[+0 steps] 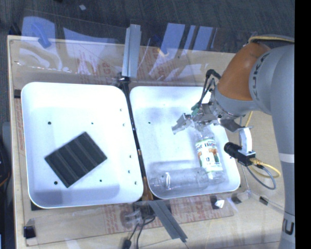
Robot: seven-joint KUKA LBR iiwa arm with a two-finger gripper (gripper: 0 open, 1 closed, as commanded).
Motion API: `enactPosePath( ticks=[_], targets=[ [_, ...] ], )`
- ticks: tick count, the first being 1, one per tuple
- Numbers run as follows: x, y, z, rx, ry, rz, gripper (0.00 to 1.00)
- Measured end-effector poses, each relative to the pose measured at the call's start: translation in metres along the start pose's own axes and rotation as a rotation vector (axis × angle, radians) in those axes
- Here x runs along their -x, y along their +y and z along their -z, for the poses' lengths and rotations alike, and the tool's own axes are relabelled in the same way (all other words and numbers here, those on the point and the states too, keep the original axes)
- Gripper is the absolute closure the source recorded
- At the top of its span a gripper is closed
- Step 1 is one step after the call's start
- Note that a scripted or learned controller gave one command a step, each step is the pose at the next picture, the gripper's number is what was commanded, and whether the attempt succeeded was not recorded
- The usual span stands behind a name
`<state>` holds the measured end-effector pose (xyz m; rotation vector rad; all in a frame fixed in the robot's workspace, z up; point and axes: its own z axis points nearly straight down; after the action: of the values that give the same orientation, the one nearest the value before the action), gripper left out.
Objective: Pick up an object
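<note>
Overhead view of the bench with its two white bins side by side, and how I judge the grasp should be made. I see the arm, grey with an orange band, reaching in from the right over the right bin. The left bin holds a dark ribbed slab, lying flat and well apart from the arm. In the right bin lie two clear plastic bottles: one on its side along the near wall, and one with a white label lying lengthwise just below the gripper. Whether the pincer is open or closed I cannot tell, nor whether anything sits in it. The labelled bottle is my likeliest target, being closest. To do this step well I would centre the pincer across the bottle's width, not along it, descend squarely, and close gently, since a round, smooth, thin-walled body will probably roll or squirt sideways; its neighbour near its base leaves little room there
</note>
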<state>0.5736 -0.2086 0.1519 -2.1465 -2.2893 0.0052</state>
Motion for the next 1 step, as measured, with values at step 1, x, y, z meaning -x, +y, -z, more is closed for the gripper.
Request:
enactPosePath(
  ticks=[1],
  targets=[
    [0.0032, 0.0669, 0.0413, 0.009, -0.003, 0.272, 0.0]
  ],
)
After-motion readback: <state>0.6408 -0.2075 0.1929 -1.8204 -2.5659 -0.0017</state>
